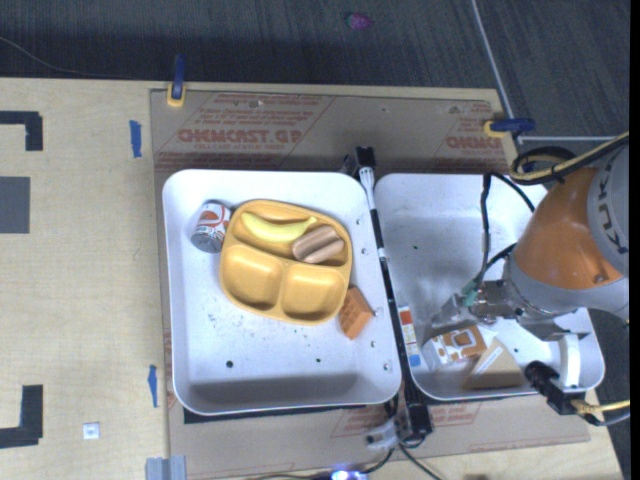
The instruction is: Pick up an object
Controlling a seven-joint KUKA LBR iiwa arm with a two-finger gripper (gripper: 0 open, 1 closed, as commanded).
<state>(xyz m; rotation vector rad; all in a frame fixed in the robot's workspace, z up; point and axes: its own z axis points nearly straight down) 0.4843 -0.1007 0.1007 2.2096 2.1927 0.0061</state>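
Orange-banded arm is hanging over my right bin point(430, 208), its gripper point(470, 303) sitting just above the small printed box point(455, 348), probably lining up a grasp, though I cannot tell its state.

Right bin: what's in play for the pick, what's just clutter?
In play:
gripper
small printed box
tan flat piece

Lying about, left bin:
yellow tray
banana
hot dog
can
orange block

Slanted overhead view of both bins point(180, 298)
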